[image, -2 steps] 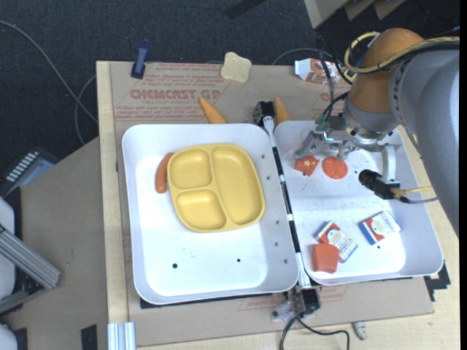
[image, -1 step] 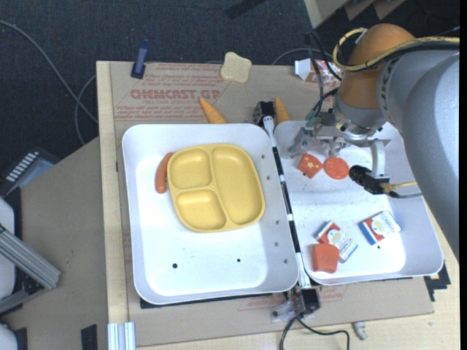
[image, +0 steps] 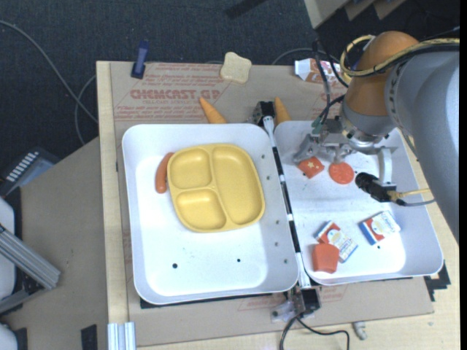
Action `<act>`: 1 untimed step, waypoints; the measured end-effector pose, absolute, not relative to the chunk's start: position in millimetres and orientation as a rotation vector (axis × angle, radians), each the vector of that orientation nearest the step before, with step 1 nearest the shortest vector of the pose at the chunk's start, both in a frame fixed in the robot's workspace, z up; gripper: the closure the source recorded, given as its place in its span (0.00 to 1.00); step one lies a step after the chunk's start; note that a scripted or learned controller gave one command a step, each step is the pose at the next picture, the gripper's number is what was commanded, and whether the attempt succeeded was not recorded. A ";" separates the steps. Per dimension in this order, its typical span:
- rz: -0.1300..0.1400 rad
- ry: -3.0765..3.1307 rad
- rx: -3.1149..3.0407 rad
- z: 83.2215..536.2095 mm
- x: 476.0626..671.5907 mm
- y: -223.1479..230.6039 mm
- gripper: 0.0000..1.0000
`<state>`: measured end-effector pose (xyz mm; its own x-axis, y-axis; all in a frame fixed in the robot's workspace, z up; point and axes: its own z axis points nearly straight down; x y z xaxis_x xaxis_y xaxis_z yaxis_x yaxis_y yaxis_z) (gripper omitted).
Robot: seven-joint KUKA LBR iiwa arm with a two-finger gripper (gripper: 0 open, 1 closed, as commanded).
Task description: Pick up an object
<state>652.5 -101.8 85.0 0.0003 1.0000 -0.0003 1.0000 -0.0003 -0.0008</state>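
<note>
The grey arm with its orange band is reaching in over the far edge of the right shallow white bin (image: 419, 257), and its two-finger gripper (image: 325, 152) is hanging just above a small red square piece (image: 312, 168) and a flat red round slice (image: 341, 173) near that far edge; how wide it stands I cannot tell. Nearer the bin's front edge, two small red-and-white packets (image: 336, 238) (image: 380, 227) and an orange-red block (image: 325, 257) are lying. In the left shallow white bin (image: 219, 268), a yellow three-compartment plastic plate (image: 215, 187) is sitting toward the far edge with an orange-red sausage (image: 162, 173) lying against its left side.
</note>
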 end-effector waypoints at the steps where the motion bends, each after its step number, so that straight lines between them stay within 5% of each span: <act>1: 0.001 -2.222 -2.221 84.8 653.0 -100.5 0.00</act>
